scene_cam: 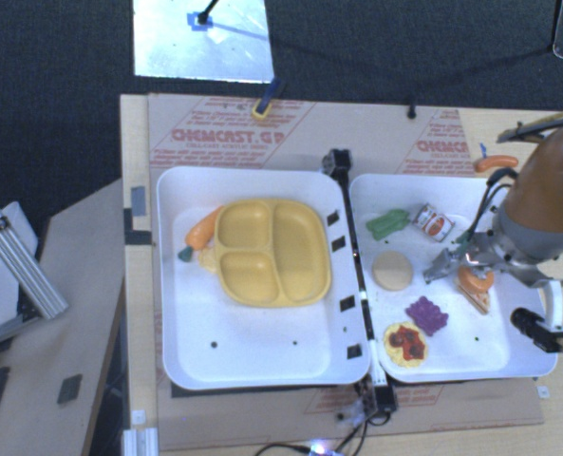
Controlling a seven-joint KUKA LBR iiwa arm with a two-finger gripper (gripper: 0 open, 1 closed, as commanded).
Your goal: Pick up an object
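Right bin [509, 354] has six toy food items. The orange wedge [477, 289], pizza-slice-like, lies long axis running from upper left to lower right, pointed tip toward lower right, right under the pincer [466, 259]. Pincer is low over the wedge's upper end; how far it is open, and whether it has hold of anything, cannot be told from this angle. Arm [544, 198] is grey with an orange band, coming in from the right.

Other right-bin items, one each:
- green leafy piece [387, 224], flat, long axis tilted slightly up to the right
- small red-and-white can [435, 223], lying on its side
- tan round disc [392, 271], flat, matte
- purple grape bunch [426, 314], knobbly
- yellow round piece with red topping [406, 342]

Left bin [253, 359] has one yellow plastic tray [270, 252], four compartments, smooth, rounded corners. One orange carrot [201, 229] is tucked at the tray's upper left edge, long axis diagonal, green end to lower left.

Both bins are white, shallow, glossy plastic, side by side on a brown cardboard-covered desk [234, 131] with red lettering.
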